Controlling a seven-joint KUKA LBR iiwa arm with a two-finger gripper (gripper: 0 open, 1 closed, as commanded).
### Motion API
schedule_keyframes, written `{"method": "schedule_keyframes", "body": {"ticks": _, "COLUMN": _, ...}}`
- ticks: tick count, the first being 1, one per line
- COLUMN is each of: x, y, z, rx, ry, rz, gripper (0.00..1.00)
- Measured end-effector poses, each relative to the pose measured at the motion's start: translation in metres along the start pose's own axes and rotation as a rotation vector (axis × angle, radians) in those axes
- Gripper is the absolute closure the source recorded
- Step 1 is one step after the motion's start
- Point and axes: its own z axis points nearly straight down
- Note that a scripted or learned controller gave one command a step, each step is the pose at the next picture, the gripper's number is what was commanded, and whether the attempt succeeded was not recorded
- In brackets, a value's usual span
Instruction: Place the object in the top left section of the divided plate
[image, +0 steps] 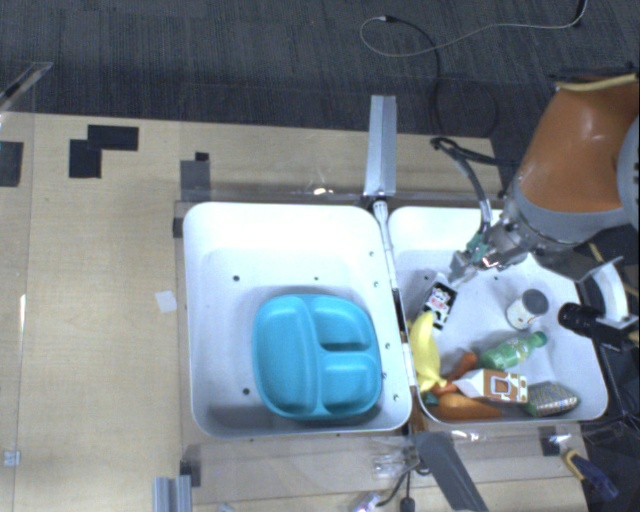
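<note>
The blue divided plate (318, 353) lies in the left bin (230, 250), toward its front. My gripper (472, 262) hangs over the back left part of the right bin (430, 232), at the end of the grey and orange arm coming in from the right. Just below and left of it is a small black and white packet (440, 299), next to the bin's left wall. I cannot tell whether the gripper touches the packet. A yellow banana (426, 350) lies in front of the packet.
Along the right bin's front lie an orange carrot (462, 403), a small printed carton (502, 385), a green bottle (512, 351) and a dark mesh item (552, 400). A grey round piece (527, 305) sits mid-bin. A metal divider post (381, 160) stands between the bins.
</note>
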Motion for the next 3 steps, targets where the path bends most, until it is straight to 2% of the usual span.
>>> {"method": "schedule_keyframes", "body": {"ticks": 1, "x": 0.03, "y": -0.036, "z": 0.075, "rx": 0.001, "ry": 0.002, "rz": -0.295, "gripper": 1.0}}
{"method": "schedule_keyframes", "body": {"ticks": 2, "x": 0.041, "y": -0.031, "z": 0.034, "rx": -0.003, "ry": -0.001, "rz": -0.484, "gripper": 1.0}}
{"method": "schedule_keyframes", "body": {"ticks": 3, "x": 0.036, "y": -0.033, "z": -0.001, "rx": -0.004, "ry": -0.003, "rz": -0.773, "gripper": 1.0}}
